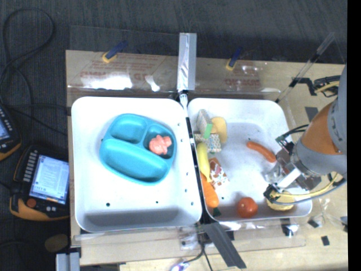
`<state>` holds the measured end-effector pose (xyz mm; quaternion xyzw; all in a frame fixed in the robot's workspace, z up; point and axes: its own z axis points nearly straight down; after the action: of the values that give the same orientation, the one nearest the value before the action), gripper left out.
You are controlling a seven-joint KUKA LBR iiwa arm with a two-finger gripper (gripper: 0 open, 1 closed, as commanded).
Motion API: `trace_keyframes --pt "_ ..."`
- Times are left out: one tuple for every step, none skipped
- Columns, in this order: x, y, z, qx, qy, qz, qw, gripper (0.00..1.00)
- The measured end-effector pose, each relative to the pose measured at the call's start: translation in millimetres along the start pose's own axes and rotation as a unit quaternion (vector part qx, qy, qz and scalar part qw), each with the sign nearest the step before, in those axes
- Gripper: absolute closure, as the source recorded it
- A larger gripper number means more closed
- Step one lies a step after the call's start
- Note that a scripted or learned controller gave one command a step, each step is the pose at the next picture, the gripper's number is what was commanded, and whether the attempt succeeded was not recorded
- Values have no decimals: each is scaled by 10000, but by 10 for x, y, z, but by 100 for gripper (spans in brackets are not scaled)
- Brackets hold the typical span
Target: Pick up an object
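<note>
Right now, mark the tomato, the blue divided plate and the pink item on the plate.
tomato [246,206], camera view, middle of its red top.
blue divided plate [127,159], camera view, bare floor of its large front compartment.
pink item [161,144], camera view, its centre, in the plate's small right compartment.

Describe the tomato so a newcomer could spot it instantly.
Start at the right white bin, the one the arm reaches into. Go to its near edge: the tomato sits there, between the carrot and the pincer. It is the one round red thing; the sausage is long.
</note>
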<state>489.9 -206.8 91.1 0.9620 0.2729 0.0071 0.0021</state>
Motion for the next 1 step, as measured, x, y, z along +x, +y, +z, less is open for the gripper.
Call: trace_keyframes --pt "786 -458 -11 18 -64 1361 9907 100"
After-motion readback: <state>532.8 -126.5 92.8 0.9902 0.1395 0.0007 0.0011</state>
